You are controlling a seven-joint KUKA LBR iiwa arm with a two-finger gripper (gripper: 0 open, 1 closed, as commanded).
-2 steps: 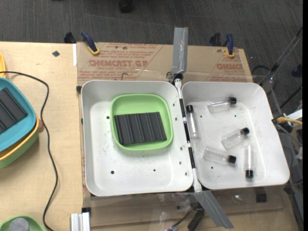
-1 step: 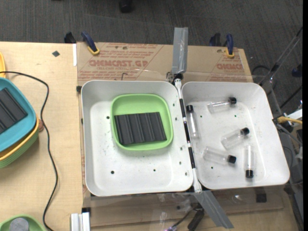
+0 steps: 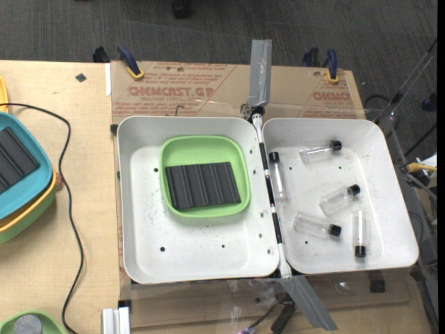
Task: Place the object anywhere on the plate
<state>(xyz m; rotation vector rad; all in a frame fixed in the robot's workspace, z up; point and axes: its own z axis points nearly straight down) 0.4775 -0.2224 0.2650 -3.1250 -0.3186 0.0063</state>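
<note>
Lying vials (image 3: 339, 199) in right bin (image 3: 381, 176)

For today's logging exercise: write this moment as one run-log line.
left bin: green plate holding dark ribbed insert | right bin: five clear vials, black caps | nothing placed yet

From the right side of the surface inward: a white bin (image 3: 389, 186) with clear, black-capped tubes (image 3: 338, 199) - then a second white bin (image 3: 139, 242), where a green plate (image 3: 203, 149) carries a dark ribbed block (image 3: 205, 185).
</note>
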